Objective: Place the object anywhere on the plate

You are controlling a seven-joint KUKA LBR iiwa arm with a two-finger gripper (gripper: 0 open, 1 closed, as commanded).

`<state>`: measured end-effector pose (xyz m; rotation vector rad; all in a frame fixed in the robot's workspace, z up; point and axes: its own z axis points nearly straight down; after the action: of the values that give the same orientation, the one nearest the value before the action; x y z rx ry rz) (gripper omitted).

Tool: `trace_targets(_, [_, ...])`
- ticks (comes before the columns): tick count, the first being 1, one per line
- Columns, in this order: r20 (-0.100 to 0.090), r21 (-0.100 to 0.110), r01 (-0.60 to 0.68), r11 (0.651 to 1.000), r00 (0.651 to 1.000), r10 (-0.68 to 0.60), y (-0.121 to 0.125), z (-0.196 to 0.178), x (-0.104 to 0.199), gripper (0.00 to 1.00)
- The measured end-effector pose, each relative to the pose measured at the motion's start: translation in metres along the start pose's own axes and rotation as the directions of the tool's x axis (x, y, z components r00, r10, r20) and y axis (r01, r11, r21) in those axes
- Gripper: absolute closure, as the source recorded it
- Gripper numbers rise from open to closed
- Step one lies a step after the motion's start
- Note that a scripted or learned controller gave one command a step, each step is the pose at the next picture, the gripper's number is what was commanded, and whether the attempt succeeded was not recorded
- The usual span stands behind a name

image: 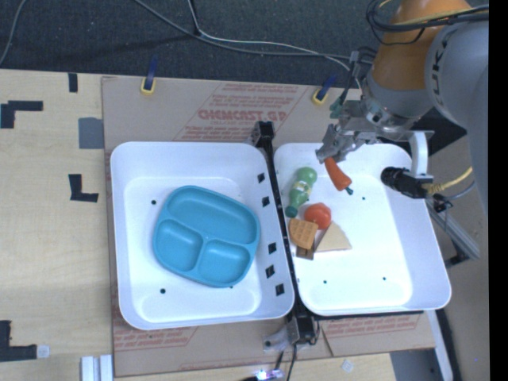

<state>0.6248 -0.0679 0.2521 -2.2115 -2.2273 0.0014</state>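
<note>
1. Far left: bare wooden bench (48, 213) with black tape marks, and a cardboard sheet (230, 109) under both bins.
2. Left bin (127, 236): holds the blue plate (206, 236), 3 compartments, nothing on it. Task not yet done.
3. Centre: black clips along the divider (274, 213) where the 2 bins meet. A low carry risks clipping this ridge and knocking the load free.
4. Right bin (397, 268), left side: a green bottle-shaped toy (300, 187), a red tomato-like piece (318, 213), a brown block (302, 234) and a pale wedge (335, 239), clustered and touching.
5. Just right of the cluster: an orange carrot-like object (339, 175), tilted, sitting at the tips of the gripper (333, 155). Looks pinched at its upper end, though cannot tell for certain whether clamped or merely touched.
6. Risks from here: a grip on only the tip lets the carrot swing or slip during the move across to the plate; an early drop lands it back in the right bin or on the divider; a release near the plate's rim lets it roll off.
</note>
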Motion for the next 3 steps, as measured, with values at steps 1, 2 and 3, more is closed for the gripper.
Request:
trace_targets(1, [0.000,0.001,-0.001,1.000,1.000,0.001,0.001,0.005,0.050,1.00])
trace_targets(2, [0.001,0.001,-0.001,1.000,1.000,0.001,0.018,0.024,0.097,1.00])
trace_targets(3, [0.001,0.000,-0.002,1.000,1.000,0.002,0.027,0.033,0.141,1.00])
